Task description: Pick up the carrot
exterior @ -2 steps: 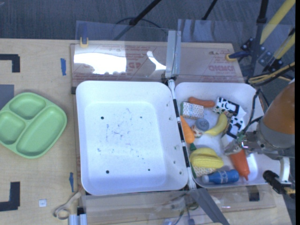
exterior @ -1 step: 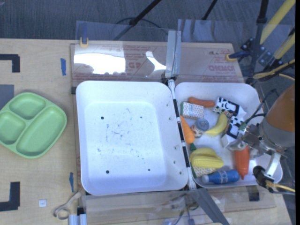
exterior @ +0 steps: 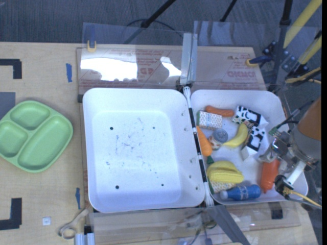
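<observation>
An orange tapered carrot (exterior: pixel 204 142) lies along the left wall of the right bin (exterior: pixel 278 102). A second orange elongated piece (exterior: pixel 219 111) rests near that bin's back. An orange-red stick-shaped piece (exterior: pixel 267 174) sits at the bin's front right. My gripper (exterior: pixel 284 163) hangs low over that front right corner, right beside the orange-red piece and far from the carrot at the left wall. The arm's grey body and cables hide how the gripper meets the piece.
The right bin also holds a banana (exterior: pixel 238 136), a yellow corn-like item (exterior: pixel 224 172), a blue bottle (exterior: pixel 241 192), black-and-white blocks (exterior: pixel 249 116) and a patterned packet (exterior: pixel 210 120). The left bin (exterior: pixel 102 106) sits beside it. A green divided plate (exterior: pixel 33 135) lies far left.
</observation>
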Tool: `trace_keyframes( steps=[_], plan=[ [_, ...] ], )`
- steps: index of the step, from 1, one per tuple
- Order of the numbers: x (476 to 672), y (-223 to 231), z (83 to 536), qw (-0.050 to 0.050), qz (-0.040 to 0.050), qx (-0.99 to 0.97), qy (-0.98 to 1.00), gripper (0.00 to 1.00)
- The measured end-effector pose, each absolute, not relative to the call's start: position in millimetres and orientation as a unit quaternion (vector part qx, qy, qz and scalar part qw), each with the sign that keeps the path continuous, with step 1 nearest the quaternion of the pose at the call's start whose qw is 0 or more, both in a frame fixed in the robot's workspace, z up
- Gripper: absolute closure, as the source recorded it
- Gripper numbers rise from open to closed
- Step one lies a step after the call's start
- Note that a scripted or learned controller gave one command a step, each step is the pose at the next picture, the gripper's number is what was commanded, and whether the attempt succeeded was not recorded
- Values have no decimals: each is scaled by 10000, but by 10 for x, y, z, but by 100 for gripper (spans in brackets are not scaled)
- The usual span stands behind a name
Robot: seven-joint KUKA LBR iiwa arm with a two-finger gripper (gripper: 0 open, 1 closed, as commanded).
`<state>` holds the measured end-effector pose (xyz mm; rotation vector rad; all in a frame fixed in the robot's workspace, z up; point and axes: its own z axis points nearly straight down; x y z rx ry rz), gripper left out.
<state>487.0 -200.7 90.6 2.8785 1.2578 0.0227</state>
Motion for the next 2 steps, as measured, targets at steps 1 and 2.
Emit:
trace_keyframes(
  steps=[1, 2],
  plan=[
    [5390, -1812, 901, 53, 44, 9356, 3531, 100],
    [5376, -1252, 1849, -24, -47, 9266, 3760, 100]
  ],
)
